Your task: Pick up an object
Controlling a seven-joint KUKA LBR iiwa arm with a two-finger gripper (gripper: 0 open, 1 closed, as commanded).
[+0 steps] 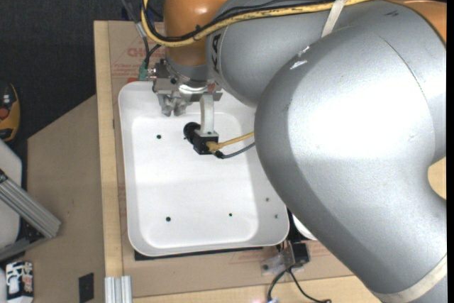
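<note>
My gripper [174, 104] hangs low over the far end of the left white bin [142, 174], close to its back wall. It points down from the orange band [195, 0] above the wrist. The bin floor around and in front of it shows bare white plastic with a few small dark dots [168, 218]. The grey arm [355, 138] hides the right bin.
A tan bench surround [110, 152] frames the bin. An aluminium rail [28, 209] lies at the lower left, and a yellow-black item [7, 110] sits at the left edge. Cables and a small connector [294, 255] lie by the bin's near right corner.
</note>
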